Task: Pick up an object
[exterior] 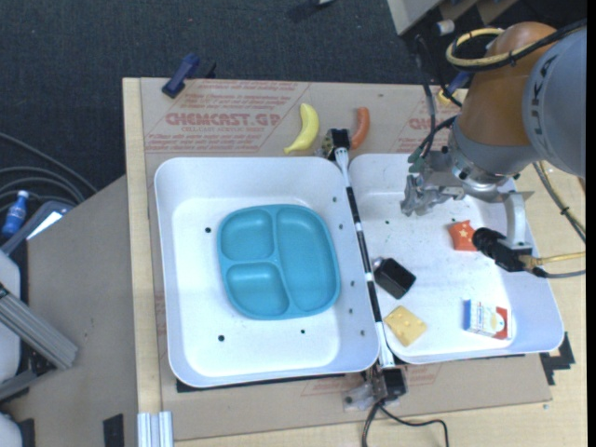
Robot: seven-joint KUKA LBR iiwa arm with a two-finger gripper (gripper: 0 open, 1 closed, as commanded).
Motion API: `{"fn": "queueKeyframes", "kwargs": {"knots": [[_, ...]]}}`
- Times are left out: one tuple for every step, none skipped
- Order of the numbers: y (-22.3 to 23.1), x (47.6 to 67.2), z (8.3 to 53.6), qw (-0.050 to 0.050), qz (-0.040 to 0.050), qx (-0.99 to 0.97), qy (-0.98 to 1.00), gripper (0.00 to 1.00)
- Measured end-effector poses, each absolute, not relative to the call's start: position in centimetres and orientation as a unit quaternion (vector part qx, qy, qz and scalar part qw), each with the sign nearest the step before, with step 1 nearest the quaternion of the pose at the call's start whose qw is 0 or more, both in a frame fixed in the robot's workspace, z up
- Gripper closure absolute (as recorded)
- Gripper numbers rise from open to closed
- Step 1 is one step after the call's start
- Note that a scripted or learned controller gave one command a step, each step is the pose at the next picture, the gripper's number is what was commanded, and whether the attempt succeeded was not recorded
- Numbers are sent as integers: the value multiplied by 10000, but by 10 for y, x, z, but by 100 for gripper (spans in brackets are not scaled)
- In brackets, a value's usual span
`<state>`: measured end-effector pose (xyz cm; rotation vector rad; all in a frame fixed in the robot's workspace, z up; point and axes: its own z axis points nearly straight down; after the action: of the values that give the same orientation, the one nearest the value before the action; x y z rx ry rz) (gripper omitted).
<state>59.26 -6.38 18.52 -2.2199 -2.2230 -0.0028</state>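
Dark carpet [140,17] is seen around a bench topped by a printed brown board [233,110], on which two shallow white bins are set side by side. A black block [393,277] lies in the right bin [438,277], close to the wall shared with the left bin [177,250], and is taken as the reference for all other places.

Left of the block, across that shared wall, a teal divided plate [277,261] is laid flat in the left bin. Just in front of the block, toward the near rim, a yellow wedge [405,325] is found, apart from it. To the block's right and nearer the front, a small white, blue and red box [486,318] is lying flat. To the block's right and farther back, a red piece [462,236] is seen.

Behind the block, toward the far side of the same bin, the gripper [422,203] is held over bare white floor, carried by the grey and orange arm [507,101]. Nothing is seen in its grasp, and whether it is wide or narrow cannot be told.

Well behind the block, beyond the bins' far rims, a banana [304,128] and an orange stick [359,127] are lying on the board. Farther left of these, a blue object [182,75] is placed at the board's far edge.
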Motion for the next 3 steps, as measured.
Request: {"fn": "queueKeyframes", "kwargs": {"knots": [[-65, 592, 185, 2, 0, -7069, -7073, 0], [-114, 645, 84, -7, 3, -7072, -7070, 0], [-193, 667, 85, -13, 0, -7072, -7071, 0]]}}
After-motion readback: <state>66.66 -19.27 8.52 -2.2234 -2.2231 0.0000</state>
